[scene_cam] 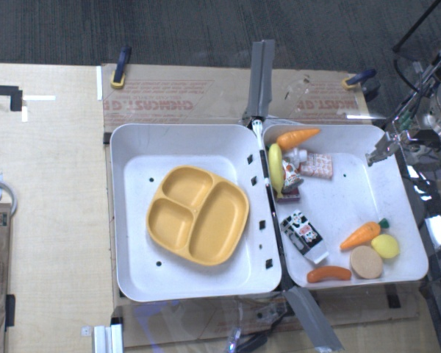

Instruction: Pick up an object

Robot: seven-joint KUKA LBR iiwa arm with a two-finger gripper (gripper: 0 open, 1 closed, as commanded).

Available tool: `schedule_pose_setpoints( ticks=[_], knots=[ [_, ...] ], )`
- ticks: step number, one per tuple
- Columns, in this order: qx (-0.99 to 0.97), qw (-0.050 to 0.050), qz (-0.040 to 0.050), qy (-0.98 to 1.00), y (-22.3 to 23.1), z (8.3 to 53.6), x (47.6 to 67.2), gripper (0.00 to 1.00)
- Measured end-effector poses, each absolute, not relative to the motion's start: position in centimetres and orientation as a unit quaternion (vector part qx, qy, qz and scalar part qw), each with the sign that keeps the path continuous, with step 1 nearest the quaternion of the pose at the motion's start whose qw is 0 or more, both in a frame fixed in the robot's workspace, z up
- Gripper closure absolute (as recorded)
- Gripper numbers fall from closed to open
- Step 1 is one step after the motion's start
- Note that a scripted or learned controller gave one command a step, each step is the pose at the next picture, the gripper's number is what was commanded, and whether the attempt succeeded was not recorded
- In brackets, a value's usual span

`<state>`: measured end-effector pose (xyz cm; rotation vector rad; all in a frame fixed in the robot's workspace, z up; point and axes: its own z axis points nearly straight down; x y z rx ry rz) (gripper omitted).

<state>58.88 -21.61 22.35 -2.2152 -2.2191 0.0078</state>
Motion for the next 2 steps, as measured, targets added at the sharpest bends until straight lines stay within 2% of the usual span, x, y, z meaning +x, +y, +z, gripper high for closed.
schedule_pose_setpoints(
  ticks=[1, 2],
  knots=[
    [-0.69, 0.002, 0.0021, -0.724, -18.7, 11.0, 64.3, 0.0],
    [-0.636, -0.005, -0.0003, -0.772, -16.1, 9.7, 66.2, 0.0]
  ],
)
